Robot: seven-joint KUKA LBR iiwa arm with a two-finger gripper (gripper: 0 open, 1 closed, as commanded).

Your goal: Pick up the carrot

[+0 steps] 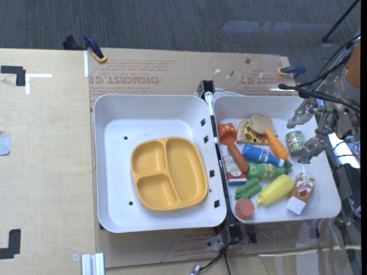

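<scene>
Camera view, nearest first: the bench (46, 153) carries two white bins side by side, the left bin (109, 153) holding a yellow divided plate (169, 172), and the right bin (321, 202) holding a heap of toy food with a red round piece (245, 208), a yellow squeeze bottle (275, 188) and a small carton (301, 188) along its near side. Farther in lie a green pea pod (248, 187), a blue bottle (261, 154) and the carrot (276, 144), slanting just beside a green can (295, 141) and touching the blue bottle. Over the bin's right side hangs the claw (308, 132), its fingers spread wide with nothing between them, near the can and a little apart from the carrot.
</scene>
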